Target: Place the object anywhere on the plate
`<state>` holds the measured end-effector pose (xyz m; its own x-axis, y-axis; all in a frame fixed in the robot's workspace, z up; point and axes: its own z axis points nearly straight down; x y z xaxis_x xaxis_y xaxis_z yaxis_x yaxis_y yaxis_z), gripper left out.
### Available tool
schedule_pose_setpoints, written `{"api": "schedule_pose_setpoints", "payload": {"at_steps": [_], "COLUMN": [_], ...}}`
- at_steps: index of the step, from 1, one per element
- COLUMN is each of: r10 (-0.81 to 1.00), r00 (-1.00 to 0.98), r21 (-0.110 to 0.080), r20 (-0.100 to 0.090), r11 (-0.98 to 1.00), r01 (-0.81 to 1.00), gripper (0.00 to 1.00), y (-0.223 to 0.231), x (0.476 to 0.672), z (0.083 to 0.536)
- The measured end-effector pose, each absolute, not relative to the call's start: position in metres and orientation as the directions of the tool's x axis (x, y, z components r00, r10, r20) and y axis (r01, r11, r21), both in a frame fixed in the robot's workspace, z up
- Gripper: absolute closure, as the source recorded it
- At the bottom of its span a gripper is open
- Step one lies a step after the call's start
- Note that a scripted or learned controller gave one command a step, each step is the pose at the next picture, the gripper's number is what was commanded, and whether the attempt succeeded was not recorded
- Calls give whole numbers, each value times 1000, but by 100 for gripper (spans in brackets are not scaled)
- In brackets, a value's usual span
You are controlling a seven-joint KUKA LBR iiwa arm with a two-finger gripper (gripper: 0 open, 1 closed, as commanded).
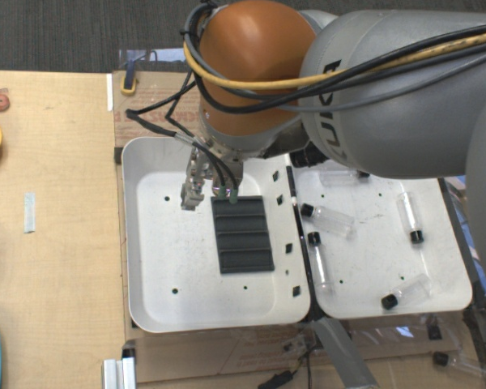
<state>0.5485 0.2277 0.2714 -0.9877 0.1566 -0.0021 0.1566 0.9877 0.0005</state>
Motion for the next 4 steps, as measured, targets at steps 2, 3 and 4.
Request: {"api": "schedule_pose_setpoints", "payload": {"at_steps": [2, 3, 4], "r10": [587, 591, 203], "r00": [-809, -806, -979], "r21": [-3, -4, 1], "r20": [1, 0, -3], "r11": [809, 806, 979], "r01": [587, 591, 203], "gripper": [0, 100, 100], "y": [226, 224, 228], "x": [502, 504, 558], "z": [222, 230, 282]}}
